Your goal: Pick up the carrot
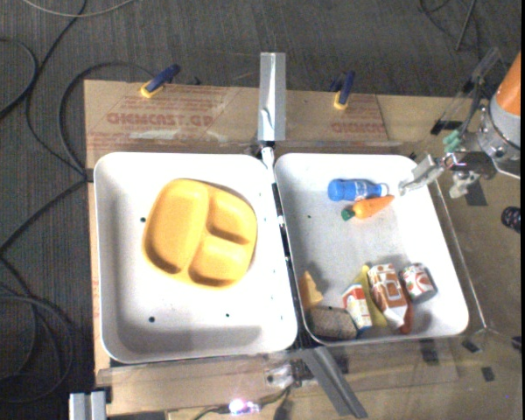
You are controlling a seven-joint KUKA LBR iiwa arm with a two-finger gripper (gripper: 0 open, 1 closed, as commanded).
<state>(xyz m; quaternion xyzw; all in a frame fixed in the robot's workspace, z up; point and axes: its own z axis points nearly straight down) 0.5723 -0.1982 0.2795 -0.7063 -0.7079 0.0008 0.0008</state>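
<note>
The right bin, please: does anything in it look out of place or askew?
Nothing looks spilled or damaged. The small orange carrot lies beside the blue plastic bottle, both on their sides; the remaining packets sit jumbled along the white right bin's near edge.

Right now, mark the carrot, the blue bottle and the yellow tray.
carrot (pixel 373 206): camera view, middle of the orange body.
blue bottle (pixel 350 189): camera view, middle of the blue body.
yellow tray (pixel 201 233): camera view, ridge between its compartments.
</note>
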